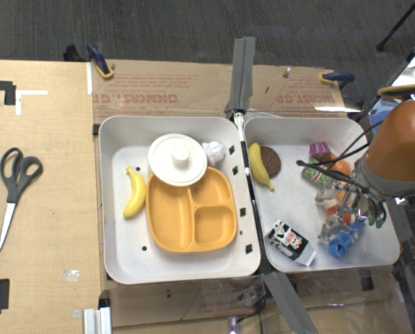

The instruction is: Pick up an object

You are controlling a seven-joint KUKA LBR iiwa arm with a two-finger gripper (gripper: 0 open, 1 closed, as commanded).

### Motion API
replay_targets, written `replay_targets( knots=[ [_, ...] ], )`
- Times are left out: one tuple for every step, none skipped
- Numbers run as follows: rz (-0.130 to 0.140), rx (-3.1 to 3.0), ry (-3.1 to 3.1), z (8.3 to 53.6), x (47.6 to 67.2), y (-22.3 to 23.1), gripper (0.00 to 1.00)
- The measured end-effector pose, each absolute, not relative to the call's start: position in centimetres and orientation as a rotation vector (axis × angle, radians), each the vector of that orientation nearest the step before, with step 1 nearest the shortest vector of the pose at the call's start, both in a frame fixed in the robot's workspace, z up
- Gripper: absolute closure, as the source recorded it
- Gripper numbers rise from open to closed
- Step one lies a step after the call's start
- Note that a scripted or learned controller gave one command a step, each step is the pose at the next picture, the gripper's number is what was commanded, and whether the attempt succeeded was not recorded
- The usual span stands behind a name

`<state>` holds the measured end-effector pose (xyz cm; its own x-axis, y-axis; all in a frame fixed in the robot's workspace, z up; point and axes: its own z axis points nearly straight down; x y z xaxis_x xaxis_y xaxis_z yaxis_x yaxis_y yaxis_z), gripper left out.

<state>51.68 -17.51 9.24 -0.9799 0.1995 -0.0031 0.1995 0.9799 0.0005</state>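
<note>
Camera view is looking down on two white bins. At the right of the frame, the grey arm with its orange band is leaning over the right bin (291, 186), and its gripper (347, 211) is hanging above a clutter of small toys. How the jaws stand I cannot tell; cables and clutter are hiding them. A blue toy (340, 244) is lying just below the gripper toward the lower right of the frame, likely the nearest pick. Its long axis seems to be running from lower left to upper right, though it is too small to judge.
</note>
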Motion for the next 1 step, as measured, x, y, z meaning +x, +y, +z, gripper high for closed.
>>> replay_targets(
  knots=[
    [0.000,0.271,3.129,9.21,49.92,-17.15,0.00]
  ],
)
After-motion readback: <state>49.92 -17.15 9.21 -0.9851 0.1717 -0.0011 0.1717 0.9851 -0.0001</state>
